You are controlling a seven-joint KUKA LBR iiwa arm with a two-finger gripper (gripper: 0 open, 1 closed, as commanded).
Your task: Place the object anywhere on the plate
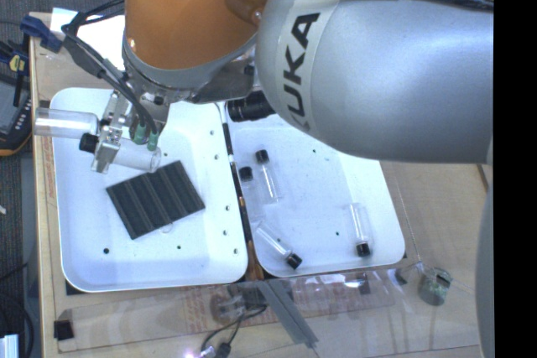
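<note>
Reaching in over the left bin [75,264], the gripper [126,142] is seen at that bin's upper left part, below the orange band [185,4] of the arm. A clear vial [138,157] with a black cap appears to be lodged at its tip, but whether the fingers are clamped on it, together or apart cannot be told.

Item: dark ribbed plate [156,198], rectangular, laid flat and turned at a slant in the middle of the left bin, just below and beside the gripper.

Item: right bin [390,214], set touching the left one along a shared edge. Three clear vials with black caps are held in it: one [266,176] near the upper left, one [279,248] at the lower left, one [359,229] at the right.

Item: worktop [470,281], on which both bins are carried.
</note>
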